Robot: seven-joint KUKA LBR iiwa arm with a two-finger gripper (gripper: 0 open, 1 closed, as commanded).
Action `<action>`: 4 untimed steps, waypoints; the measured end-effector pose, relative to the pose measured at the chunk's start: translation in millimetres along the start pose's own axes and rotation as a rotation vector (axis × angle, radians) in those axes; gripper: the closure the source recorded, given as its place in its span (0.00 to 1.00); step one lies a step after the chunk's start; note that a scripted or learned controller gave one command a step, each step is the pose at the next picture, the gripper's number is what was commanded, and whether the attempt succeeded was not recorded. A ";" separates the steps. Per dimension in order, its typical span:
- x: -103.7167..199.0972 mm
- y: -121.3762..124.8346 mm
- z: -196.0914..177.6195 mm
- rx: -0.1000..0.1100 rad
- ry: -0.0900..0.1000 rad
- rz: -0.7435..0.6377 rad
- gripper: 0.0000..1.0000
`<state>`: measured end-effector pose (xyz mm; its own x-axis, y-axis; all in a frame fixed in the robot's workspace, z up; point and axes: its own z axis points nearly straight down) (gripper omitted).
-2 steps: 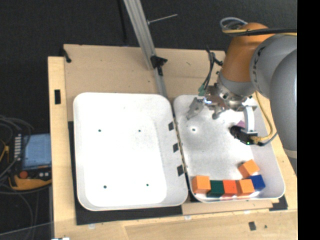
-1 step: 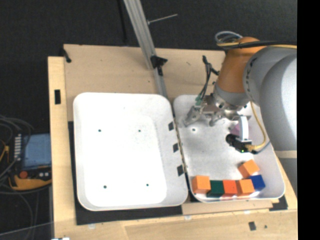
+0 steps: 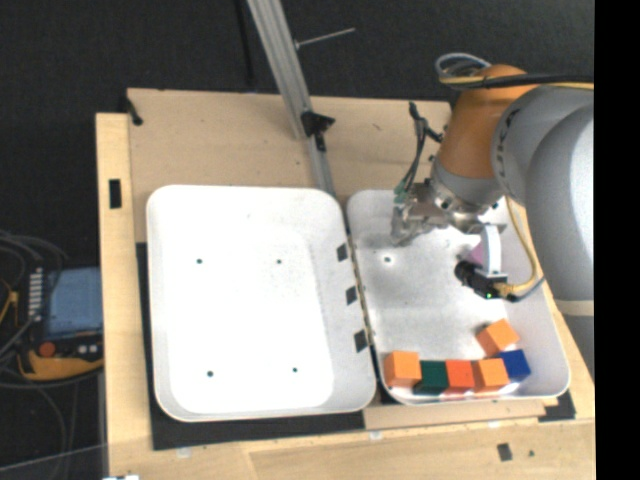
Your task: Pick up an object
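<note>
Bins first: two shallow white plastic bins sit side by side on the pale wooden bench, the left white bin bare but for a few dark dots on its floor, the right white bin holding everything I might lift. My grey arm, with its orange band above the wrist, reaches in from the right and hangs over the far end of the right bin. My pincer points down near that bin's far left corner, just above the floor; whether its fingers stand wide or narrow I cannot tell, and I see nothing between them.

Blocks lie well apart from my pincer, along the near wall of the right bin: an orange cube, a dark green cube, a second orange cube, a third orange cube and a blue cube in a row, touching or nearly so. A tilted orange block sits just behind the row's right end. Open bin floor lies between my pincer and the blocks. A slanted grey metal rail crosses the bench beyond the bins.
</note>
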<state>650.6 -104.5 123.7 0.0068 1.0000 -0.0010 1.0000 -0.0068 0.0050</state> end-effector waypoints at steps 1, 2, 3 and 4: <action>-4.1 -6.2 -60.6 -0.002 0.000 -0.002 1.00; -10.0 -9.1 -123.9 -0.003 0.000 -0.001 1.00; -10.7 -8.2 -137.3 0.002 0.001 -0.005 1.00; 37.3 -16.2 -123.5 0.006 0.001 -0.012 1.00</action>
<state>634.1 -67.0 247.0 -0.0052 1.0000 -0.0004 1.0000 0.0052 -0.0008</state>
